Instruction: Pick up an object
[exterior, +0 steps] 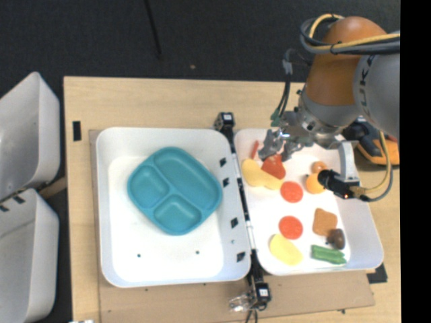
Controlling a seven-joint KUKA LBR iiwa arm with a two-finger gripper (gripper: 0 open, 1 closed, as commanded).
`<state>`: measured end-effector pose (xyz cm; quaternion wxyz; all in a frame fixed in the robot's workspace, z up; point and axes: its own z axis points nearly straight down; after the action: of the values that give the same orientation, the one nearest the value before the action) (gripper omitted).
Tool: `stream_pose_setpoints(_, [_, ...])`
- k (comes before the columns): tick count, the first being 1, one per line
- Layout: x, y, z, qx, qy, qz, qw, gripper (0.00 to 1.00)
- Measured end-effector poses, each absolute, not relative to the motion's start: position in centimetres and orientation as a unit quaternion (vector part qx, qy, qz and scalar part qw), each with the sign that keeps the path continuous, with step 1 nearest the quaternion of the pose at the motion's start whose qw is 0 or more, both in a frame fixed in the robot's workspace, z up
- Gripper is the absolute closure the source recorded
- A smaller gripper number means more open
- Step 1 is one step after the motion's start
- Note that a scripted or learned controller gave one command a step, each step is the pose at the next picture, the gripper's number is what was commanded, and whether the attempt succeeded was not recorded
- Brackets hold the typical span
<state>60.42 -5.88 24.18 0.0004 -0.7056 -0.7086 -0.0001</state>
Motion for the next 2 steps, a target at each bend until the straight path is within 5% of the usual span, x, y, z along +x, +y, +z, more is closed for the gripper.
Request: stream_pose_setpoints(2, [55.1,-0.3,23.4,-0.706,-0.708,0.0007,0.000,1.00])
